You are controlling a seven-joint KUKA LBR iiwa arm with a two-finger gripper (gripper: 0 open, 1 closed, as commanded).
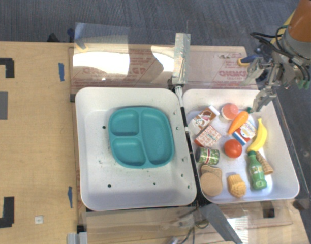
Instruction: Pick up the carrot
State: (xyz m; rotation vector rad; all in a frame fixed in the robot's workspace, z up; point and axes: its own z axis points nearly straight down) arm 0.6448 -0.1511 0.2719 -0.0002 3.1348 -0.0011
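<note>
The carrot (239,121) is orange and lies tilted in the far middle of the right bin (290,179). It rests between a round red-and-white piece (229,111) and a small carton (245,133). My gripper (262,97) hangs over the bin's far right corner, a little up and to the right of the carrot and apart from it. Nothing shows in its grasp.
Crowding the right bin are a banana (258,135), a tomato (233,148), a green bottle (256,171), red cartons (206,128), a can (210,155), a cookie (212,183) and a corn piece (237,185). A teal divided plate (142,136) lies in the left bin (89,151).
</note>
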